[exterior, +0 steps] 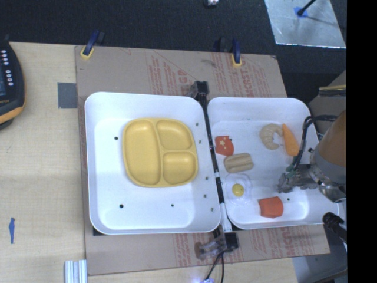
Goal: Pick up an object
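White plastic forms two shallow bins set side by side on a cardboard sheet (177, 63) laid over the worktop (41, 175). The gripper (293, 178) is seen low over the right bin (259, 105), near its right wall, with the grey arm (333, 152) reaching in from the right. Whether the jaws are apart or together cannot be told, as they appear only as a small dark cluster.

Six objects are counted in the right bin. An orange-red block (271, 207) lies just below and left of the gripper, near but apparently not touching. An orange carrot-shaped piece (290, 140) lies above the gripper, touching a pale curled piece (271, 135) to its left. A tan bread-like roll (238, 162) is seen further left, with a small red piece (223, 145) above it and a fried-egg shape (238, 189) with a yellow centre below it. No object is seen between the jaws.

One yellow divided plate (159, 152) with three compartments lies in the left bin (106, 205), well apart from the gripper.

Two blue-and-yellow clamps (91, 44) are seen at the far edge of the cardboard. A dark handheld controller (9, 81) rests at the left edge of the worktop.
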Robot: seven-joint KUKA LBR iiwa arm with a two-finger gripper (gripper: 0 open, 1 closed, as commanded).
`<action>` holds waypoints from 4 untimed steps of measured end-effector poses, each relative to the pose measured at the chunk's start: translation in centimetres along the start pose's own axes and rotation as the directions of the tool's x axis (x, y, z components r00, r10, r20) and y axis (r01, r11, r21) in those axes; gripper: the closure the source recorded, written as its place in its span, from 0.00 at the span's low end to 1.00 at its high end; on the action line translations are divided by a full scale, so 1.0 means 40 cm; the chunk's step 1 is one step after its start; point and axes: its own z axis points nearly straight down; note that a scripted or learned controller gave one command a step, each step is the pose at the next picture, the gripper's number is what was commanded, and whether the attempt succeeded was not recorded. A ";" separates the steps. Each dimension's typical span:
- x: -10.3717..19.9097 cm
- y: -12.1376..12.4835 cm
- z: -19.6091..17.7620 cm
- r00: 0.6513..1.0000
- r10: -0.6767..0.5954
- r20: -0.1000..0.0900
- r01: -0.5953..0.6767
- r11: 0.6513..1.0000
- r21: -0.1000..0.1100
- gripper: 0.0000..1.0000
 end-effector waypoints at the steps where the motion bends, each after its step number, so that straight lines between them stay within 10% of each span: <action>1: -0.074 0.021 -0.174 1.000 0.006 0.004 -0.006 1.000 -0.009 1.00; 2: 0.016 0.020 -0.226 1.000 0.000 0.000 0.000 1.000 -0.004 1.00; 3: 0.011 0.019 -0.223 1.000 0.004 0.001 -0.004 1.000 -0.003 0.00; 4: -0.071 0.305 -0.112 1.000 0.000 0.002 0.000 1.000 -0.007 0.00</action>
